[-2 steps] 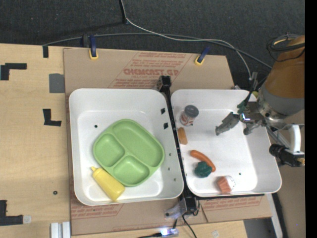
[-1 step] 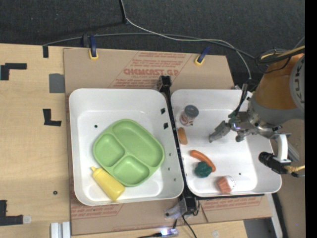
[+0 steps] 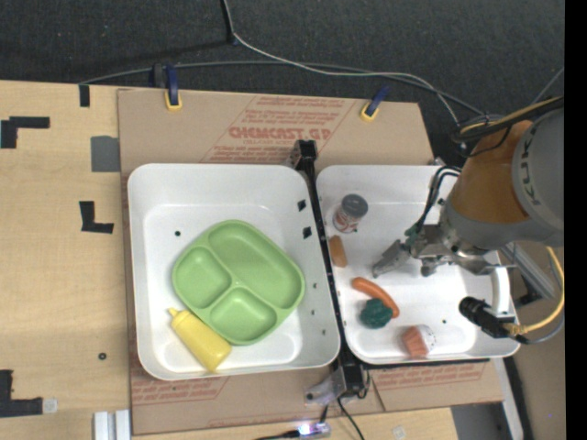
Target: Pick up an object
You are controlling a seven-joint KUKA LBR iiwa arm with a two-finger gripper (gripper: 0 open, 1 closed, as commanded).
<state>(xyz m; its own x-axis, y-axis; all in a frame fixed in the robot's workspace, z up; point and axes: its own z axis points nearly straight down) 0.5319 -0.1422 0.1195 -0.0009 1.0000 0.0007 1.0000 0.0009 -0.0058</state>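
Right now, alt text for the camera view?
A grey robot arm's gripper hovers in the right bin near a carrot, a green toy and a small can. The left bin holds a green divided plate and a yellow bottle.

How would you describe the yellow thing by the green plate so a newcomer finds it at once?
Look in the left white bin, which holds a green divided plate. At that bin's near-left corner, beside the plate's lower-left edge, lies a yellow squeeze bottle on its side, nozzle pointing up-left. It is the one yellow item in either bin.
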